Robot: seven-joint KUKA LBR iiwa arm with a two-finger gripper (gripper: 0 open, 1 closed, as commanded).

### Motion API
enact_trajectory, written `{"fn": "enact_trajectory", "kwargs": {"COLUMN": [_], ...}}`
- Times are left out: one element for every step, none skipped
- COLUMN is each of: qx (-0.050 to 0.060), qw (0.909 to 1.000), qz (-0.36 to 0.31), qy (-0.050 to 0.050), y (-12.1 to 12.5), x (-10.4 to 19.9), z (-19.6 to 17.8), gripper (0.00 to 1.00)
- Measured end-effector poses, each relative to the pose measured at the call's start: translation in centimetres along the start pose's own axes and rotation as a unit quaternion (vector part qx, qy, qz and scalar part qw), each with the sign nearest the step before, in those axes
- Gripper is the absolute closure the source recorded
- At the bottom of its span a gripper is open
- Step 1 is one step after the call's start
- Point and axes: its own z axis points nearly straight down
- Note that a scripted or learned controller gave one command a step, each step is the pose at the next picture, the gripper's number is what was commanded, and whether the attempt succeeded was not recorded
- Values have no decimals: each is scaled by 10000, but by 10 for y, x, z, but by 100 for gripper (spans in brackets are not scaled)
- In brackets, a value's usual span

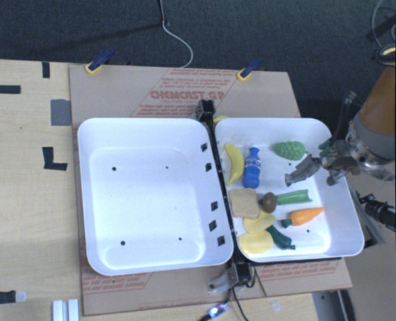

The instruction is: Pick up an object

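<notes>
The right bin [342, 246] carries all the goods: a yellow banana [234, 162] and a blue bottle [252, 168] side by side near the dividing wall, a green leafy piece [290, 150] at the far side, a tan slab like bread [245, 203] touching a small brown round piece [267, 200], a green stick [293, 196] to the right of that, an orange carrot [306, 215] nearer still, and yellow pieces [257, 236] with a dark green item [279, 238] lying over them at the near edge. The left bin [101, 139] sits beside it on the bench [24, 199].

The tool [297, 175] reaches in from the right, hanging over the right part of the right bin, between the leafy piece and the green stick. Nothing shows between its fingers; how wide they stand I cannot tell from this slant.

No object is yet chosen, so far as can be judged. These look like toy foods of hard, light plastic: stiff, smooth, likely to slip or roll if pinched off-centre. The green stick lies closest below the tool and fairly apart from its neighbours on its far side; taking it across its narrow width at mid-length seems safest. The carrot tapers, so a hold at its thick end would suit better than the tip.
</notes>
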Motion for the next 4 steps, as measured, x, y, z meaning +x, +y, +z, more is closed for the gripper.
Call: {"fn": "enact_trajectory", "kwargs": {"qx": [44, -99, -10, -74], "qw": [10000, 9999, 10000, 10000], "qz": [-29, -7, -6, -28], "qy": [16, -23, -15, -12], "y": [45, 77, 75, 130], "x": [55, 34, 35, 80], "z": [104, -156, -155, -261], "gripper": [0, 0, 100, 100]}}
